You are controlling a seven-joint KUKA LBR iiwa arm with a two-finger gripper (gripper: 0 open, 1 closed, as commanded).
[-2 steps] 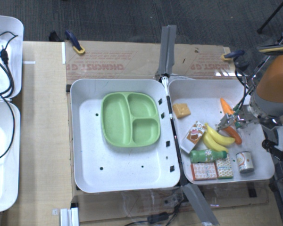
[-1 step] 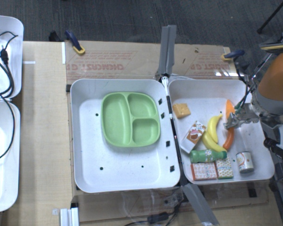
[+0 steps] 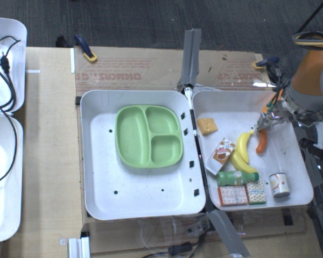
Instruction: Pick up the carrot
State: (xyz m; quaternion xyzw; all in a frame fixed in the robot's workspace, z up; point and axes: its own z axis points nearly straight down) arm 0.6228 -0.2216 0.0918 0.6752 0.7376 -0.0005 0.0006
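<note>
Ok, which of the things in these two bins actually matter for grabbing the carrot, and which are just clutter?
Matters for the job:
- small orange carrot, in the right white bin
- end effector, just above the carrot

Just lying about:
- yellow banana
- green bottle
- orange cracker-like square
- small tin can
- green divided plate, in the left bin

You get bright, even overhead light; the two white bins (image 3: 97, 198) are close to washed out, with their walls glaring most beside the green plate (image 3: 149, 136). Shadows around that plate are soft and short. The floor beyond the plate falls dark and grainy. Focus is fair but soft; labels on the small packs right of the plate are unreadable.
</note>
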